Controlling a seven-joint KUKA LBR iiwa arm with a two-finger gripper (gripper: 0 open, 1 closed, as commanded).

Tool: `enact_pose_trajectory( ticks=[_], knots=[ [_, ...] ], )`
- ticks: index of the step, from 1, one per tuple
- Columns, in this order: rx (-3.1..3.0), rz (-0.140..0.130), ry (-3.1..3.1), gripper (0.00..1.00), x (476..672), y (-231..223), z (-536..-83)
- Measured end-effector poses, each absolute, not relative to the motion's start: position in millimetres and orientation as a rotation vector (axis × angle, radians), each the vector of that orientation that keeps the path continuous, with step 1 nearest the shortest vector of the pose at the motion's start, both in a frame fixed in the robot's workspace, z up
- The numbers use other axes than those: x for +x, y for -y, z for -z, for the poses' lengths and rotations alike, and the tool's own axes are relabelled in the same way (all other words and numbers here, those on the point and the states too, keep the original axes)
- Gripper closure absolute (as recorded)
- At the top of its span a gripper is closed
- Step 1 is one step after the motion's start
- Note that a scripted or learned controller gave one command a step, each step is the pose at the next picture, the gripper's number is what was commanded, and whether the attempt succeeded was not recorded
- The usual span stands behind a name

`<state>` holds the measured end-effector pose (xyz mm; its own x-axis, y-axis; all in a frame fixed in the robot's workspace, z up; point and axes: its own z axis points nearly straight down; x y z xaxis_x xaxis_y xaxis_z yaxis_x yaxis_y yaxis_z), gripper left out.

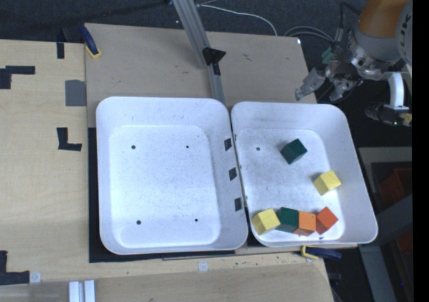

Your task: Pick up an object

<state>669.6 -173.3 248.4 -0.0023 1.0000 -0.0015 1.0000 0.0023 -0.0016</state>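
Right bin [348, 134], near edge: row of blocks touching — yellow block [266, 219], dark green block [288, 216], orange block [306, 221], red block [326, 217]. Second yellow block [326, 182] near the right wall, alone. Teal block [293, 151] mid-bin, tilted, apart from the others. Left bin [107, 160] alongside, rims touching. Gripper [324, 86] hovers past the right bin's far-right corner, fingers spread, nothing between them.
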Motion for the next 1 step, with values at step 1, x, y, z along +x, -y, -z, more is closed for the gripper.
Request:
enact_pose_trajectory(
  ticks=[1],
  knots=[
    [-2.216,-0.012,2.214,0.00,619.5,187.7,-155.3]
  ],
)
